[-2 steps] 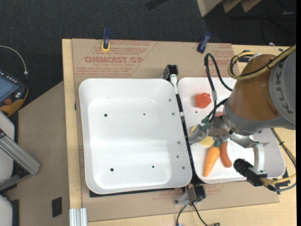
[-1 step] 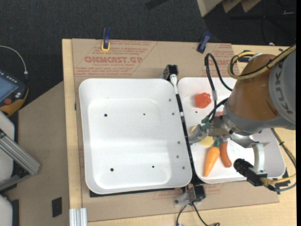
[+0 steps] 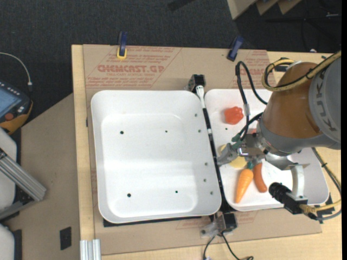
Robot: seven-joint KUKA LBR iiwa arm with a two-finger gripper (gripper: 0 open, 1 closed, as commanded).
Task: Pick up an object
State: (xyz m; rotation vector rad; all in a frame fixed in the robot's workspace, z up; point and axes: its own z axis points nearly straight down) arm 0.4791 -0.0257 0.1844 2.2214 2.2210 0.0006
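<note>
Arm (image 3: 295,110) is in from the right, parked low over the right bin (image 3: 320,186), with the gripper (image 3: 237,151) down near that bin's left wall, close to the divider between the two bins. Can't tell from this angle how the pincer stands: the wrist hides most of it, and nothing is visibly between the fingers, so I'd treat it as no grasp. Candidates all sit in the right bin: a carrot (image 3: 243,185) lying at a slant just below the gripper, a reddish sausage-shaped piece (image 3: 260,178) right beside it and nearly touching, a pale yellow item (image 3: 237,164) just under the fingertips and partly covered, and a red pepper-like piece (image 3: 233,115) further up the bin, well apart from the rest. The left bin (image 3: 108,161) is not where the work is. My read: the yellow item or the carrot's top end is the nearest target. To do it well, line the fingers across the carrot's narrow axis, not along it, and come straight down so the sausage piece doesn't get wedged in too. Watch the bin wall on the left; a finger catching it would skew the close. Confirm the item lifts with the fingers before calling it a pick.
</note>
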